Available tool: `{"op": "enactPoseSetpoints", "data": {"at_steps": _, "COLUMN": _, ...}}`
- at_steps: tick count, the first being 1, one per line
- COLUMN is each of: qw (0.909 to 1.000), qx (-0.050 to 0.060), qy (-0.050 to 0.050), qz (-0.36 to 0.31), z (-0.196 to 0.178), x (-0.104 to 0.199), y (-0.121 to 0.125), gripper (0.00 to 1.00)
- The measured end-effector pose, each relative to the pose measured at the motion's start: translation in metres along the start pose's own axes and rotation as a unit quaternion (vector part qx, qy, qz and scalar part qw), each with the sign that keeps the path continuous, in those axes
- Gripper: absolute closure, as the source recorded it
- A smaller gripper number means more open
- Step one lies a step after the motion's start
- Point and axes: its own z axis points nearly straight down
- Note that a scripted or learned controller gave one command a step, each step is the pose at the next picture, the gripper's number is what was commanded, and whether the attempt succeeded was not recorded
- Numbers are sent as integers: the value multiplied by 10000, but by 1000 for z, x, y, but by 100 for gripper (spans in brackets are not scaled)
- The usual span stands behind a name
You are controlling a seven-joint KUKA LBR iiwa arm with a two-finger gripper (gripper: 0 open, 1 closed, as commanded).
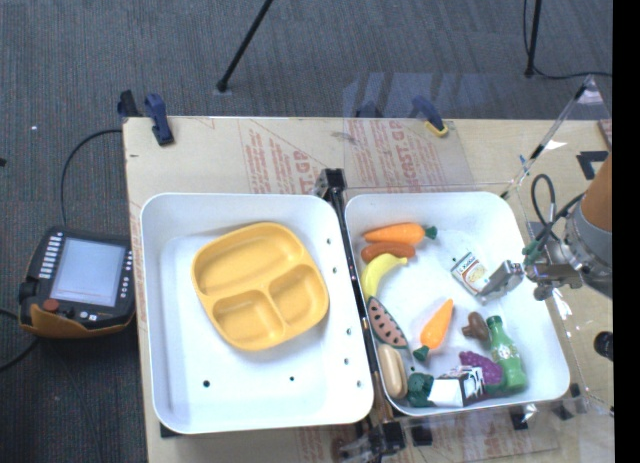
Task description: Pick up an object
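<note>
Where the bench edge sat nearest the camera, two shallow white bins lay side by side. The left bin (170, 351) held a yellow divided plate (260, 284) with three compartments, lying tilted across its middle. The right bin (470, 206) was crowded with toy food. Along its near edge lay a hot dog (391, 369), a dark green toy (420, 388), a small black and white carton (457, 389), purple grapes (481, 365) and a green bottle (505, 353) lying on its side. Just beyond them were a watermelon slice (385, 322), a small carrot (436, 325) and a brown toy (474, 328). Farther back lay a banana (381, 271), a small white box (468, 271) and, farthest, a larger carrot (395, 236) touching an orange-brown piece beside it. The gripper (497, 281) reached in over the right bin's right side, just beside the white box; whether its jaws were open or closed could not be told, and nothing showed between them. On the floor left of the bench sat a handheld control pendant (80, 283).
</note>
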Motion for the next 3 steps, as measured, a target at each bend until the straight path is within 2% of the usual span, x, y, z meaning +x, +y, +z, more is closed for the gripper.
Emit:
{"op": "enactPoseSetpoints", "data": {"at_steps": 1, "qw": 9991, "qx": 5, "qy": 6, "qz": -429, "z": 129, "x": 52, "y": 14, "gripper": 0}}
{"op": "enactPoseSetpoints", "data": {"at_steps": 2, "qw": 9993, "qx": 18, "qy": 14, "qz": -378, "z": 120, "x": 50, "y": 12, "gripper": 100}}
{"op": "enactPoseSetpoints", "data": {"at_steps": 3, "qw": 9987, "qx": -50, "qy": 9, "qz": -506, "z": 24, "x": 121, "y": 59, "gripper": 100}}
